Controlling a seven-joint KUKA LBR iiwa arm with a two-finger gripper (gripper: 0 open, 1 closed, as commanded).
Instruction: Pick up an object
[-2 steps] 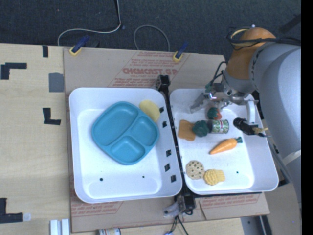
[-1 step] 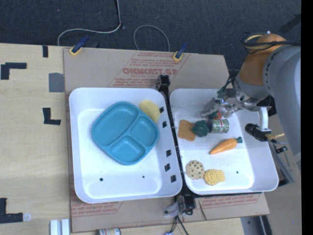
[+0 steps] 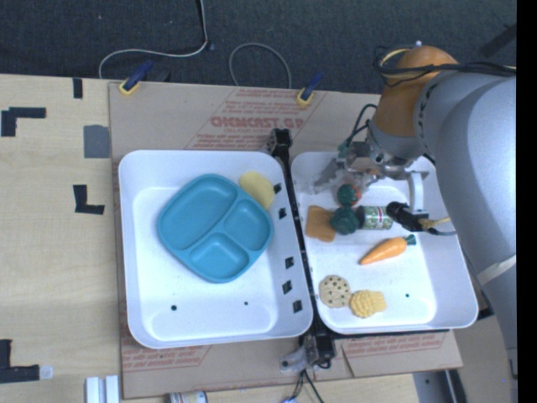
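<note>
My gripper (image 3: 356, 173) hangs low over the back of the right bin (image 3: 445, 296), under the arm's orange band (image 3: 404, 99). Just below it lies a small dark green round piece (image 3: 346, 195), touching or very near the gripper; which one I cannot tell. In front of that lies a dark green bottle (image 3: 362, 218) with a white label, on its side. An orange block (image 3: 319, 223) rests against the bottle's left end. An orange carrot (image 3: 386, 250), a round cookie (image 3: 335, 290) and a yellow corn piece (image 3: 367, 303) lie nearer the front.
The left bin (image 3: 147, 309) holds a blue divided plate (image 3: 216, 227) and a yellow lemon-like piece (image 3: 258, 188) at the plate's back right. A black divider (image 3: 289, 242) runs between the bins. The grey arm (image 3: 474, 166) covers the right bin's right side.
</note>
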